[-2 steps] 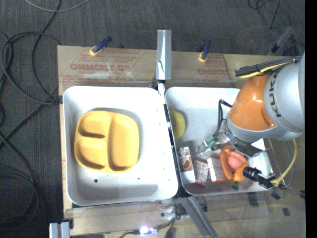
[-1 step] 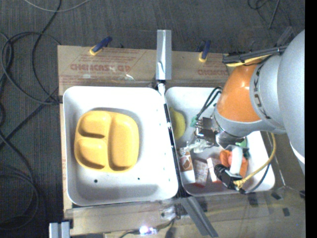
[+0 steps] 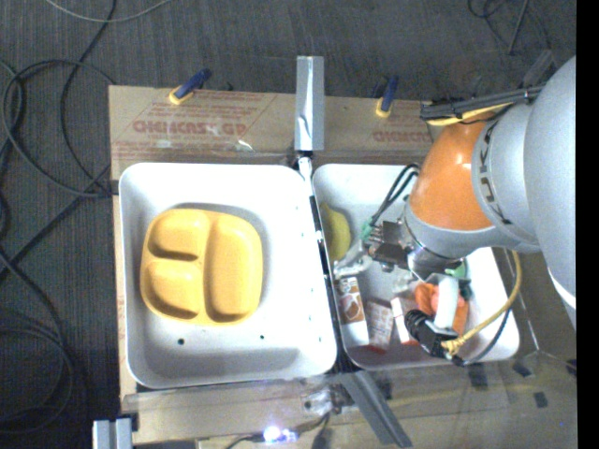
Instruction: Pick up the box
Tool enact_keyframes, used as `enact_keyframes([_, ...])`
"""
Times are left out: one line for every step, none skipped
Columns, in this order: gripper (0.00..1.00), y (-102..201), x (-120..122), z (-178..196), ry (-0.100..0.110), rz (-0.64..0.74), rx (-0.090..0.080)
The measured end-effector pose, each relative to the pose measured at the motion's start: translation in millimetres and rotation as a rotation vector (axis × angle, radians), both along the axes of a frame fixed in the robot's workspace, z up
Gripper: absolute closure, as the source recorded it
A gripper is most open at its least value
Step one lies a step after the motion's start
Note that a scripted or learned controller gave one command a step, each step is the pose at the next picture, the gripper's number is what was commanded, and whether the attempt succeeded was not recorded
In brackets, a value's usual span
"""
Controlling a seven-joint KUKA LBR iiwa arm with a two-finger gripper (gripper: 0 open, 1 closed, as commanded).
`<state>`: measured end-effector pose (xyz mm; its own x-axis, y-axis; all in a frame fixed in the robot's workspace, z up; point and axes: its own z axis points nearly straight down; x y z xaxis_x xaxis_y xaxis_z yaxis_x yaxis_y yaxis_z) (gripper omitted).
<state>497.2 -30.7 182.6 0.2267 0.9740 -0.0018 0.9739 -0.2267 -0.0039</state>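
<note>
A dark grey carpet (image 3: 187,26) covers the floor — black cables (image 3: 28,157) snake across it beside brown cardboard (image 3: 206,124).

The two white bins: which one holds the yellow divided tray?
The left bin. The yellow divided tray lies alone in it. The right bin holds small packages and clutter instead, with the arm reaching down over it.
</note>
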Motion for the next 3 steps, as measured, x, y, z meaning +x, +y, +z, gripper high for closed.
enact_keyframes([0.00, -73, -13, -28, 0.002, 0.002, -0.001])
enact_keyframes([0.00, -72, -12, -87, -0.008, -0.080, -0.003])
enact_keyframes([1.00, -71, -13, -80, -0.003, -0.079, -0.001])
